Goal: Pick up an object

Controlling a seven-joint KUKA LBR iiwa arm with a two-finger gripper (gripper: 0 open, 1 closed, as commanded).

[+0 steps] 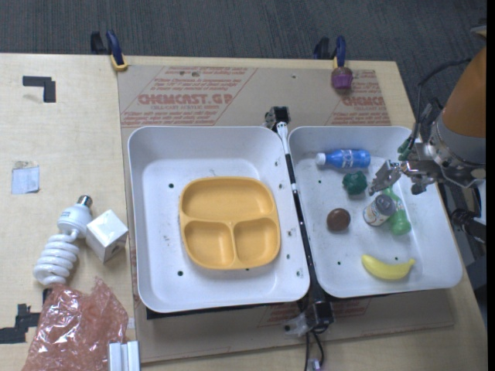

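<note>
with the gripper [384, 178] hung over the right bin [441, 242], its grasp state not discernible, the small can [378, 210] could be knocked against the green object [400, 222] and missed.

A robotics lab: 2 white bins [155, 284] clamped [114, 51] to a plywood bench [54, 145], toy food such as a plastic banana [388, 267], grey carpet [232, 10], loose cables [313, 346].

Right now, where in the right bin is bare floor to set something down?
Free: right bin floor left of the brown ball and banana. Crowded: blue bottle, dark green object, can and gripper along the far right.
</note>
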